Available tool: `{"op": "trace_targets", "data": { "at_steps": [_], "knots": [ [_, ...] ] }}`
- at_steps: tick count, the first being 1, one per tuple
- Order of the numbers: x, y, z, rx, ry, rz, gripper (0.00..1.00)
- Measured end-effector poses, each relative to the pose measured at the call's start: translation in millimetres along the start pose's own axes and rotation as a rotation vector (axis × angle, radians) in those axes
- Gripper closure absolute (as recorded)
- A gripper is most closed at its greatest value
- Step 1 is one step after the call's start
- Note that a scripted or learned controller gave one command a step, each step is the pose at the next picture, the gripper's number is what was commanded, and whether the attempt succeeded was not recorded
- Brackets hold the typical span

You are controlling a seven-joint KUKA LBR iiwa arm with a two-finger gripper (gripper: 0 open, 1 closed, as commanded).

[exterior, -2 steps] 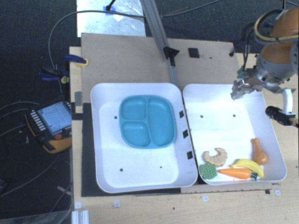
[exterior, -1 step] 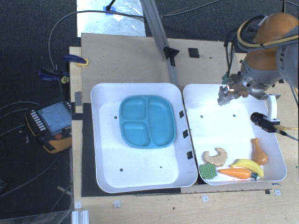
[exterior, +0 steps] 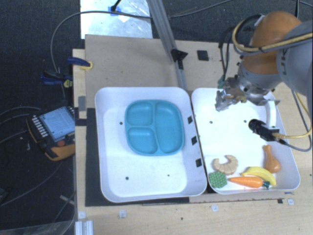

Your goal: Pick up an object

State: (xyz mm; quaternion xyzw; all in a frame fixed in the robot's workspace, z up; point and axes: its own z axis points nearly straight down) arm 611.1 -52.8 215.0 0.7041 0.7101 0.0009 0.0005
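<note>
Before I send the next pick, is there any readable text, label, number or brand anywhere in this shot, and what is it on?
No text can be read anywhere.
Handheld device left of the bins: its screen is lit, but its contents are too blurred to read.
Small tags along the bench's near edge: too small to read.
Blue divided plate, toy food and gripper: no markings visible.

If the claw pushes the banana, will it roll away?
Probably not far. The banana is curved, so it would likely spin or rock rather than roll. It looks smooth, maybe slippery. It sits beside the carrot near the bin wall, so it may jam.
</note>
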Motion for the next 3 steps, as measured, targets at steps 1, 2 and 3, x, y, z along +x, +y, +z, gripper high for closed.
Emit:
{"op": "trace_targets", "data": {
  "at_steps": [1, 2, 3],
  "knots": [
    [43, -7, -4, 0.002, 0.0, 0.001, 1.0],
    [93, -20, 4, 0.003, 0.0, 0.0, 1.0],
    [143, -38, 9, 0.004, 0.0, 0.0, 1.0]
  ]
}}
